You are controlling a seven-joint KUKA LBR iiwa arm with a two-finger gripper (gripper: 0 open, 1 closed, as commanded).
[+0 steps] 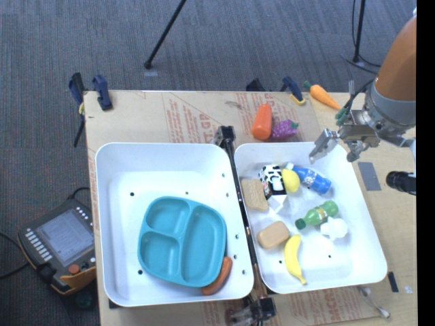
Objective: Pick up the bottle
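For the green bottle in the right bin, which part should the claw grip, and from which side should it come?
Likely the middle of the green bottle, from above. It lies on its side, slanted, so the claw should close across its narrow width. The white piece sits close beside its upper end, so stay toward the middle.

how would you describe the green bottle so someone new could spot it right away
Look in the right white bin, near the middle of its right half. The green bottle lies on its side, just above the banana. It is the only green thing there; the blue bottle lies farther up.
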